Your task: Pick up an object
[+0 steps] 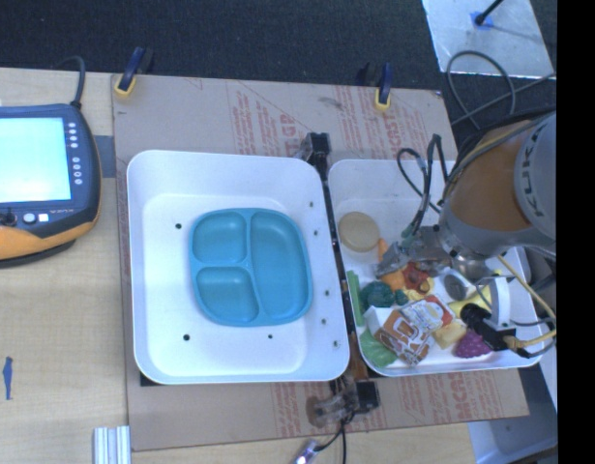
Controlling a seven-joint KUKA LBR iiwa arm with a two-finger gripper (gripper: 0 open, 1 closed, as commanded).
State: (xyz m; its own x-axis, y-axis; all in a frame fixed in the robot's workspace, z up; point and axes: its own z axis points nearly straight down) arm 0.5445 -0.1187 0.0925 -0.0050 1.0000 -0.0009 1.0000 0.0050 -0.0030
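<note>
At the near edge of the bench point(229, 423), a small metal clamp point(341, 404) sits below the seam between the two shallow white bins. The left white bin point(157, 259) holds a light-blue plastic plate with three compartments point(250, 266), lying flat near its middle. The right white bin point(374, 187) carries a crowded heap of small objects toward its near side: a round tan disc point(358, 231) at the far end of the heap, a dark green lump point(378, 294), a printed orange-and-white packet point(410, 330), a yellow piece point(452, 333) and a purple piece point(471, 346). The grey arm with its orange band point(490, 196) reaches over this bin from the right edge, and its end effector point(420, 255) hangs low over the heap beside the tan disc; whether it is open or closed cannot be told. A screen tablet with an orange case point(31, 177) rests at the bench's left edge.
</note>
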